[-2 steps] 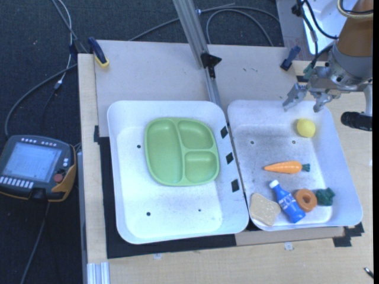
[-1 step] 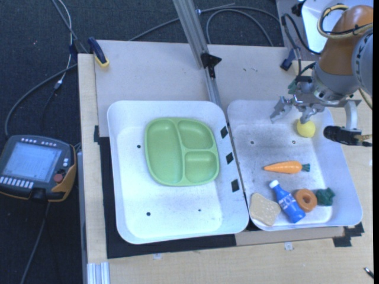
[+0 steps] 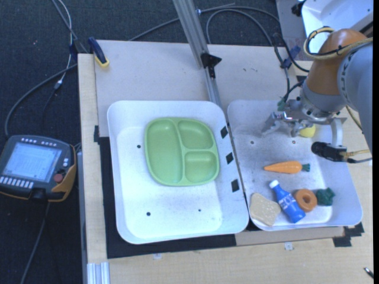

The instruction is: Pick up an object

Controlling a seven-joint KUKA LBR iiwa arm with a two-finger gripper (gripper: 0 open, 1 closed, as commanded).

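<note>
My gripper is low over the far part of the right bin, below the grey arm with its orange band. A small yellow object lies right beside it, partly hidden by the wrist. Nearer the front of this bin are an orange carrot, a blue bottle with a white cap, a brown donut, a slice of bread and a small dark green piece. Nothing shows as held.
The left bin holds a green divided plate. A metal pole slants down between the bins. A blue and yellow clamp sits at the bench's far left corner. A teach pendant lies off the bench to the left.
</note>
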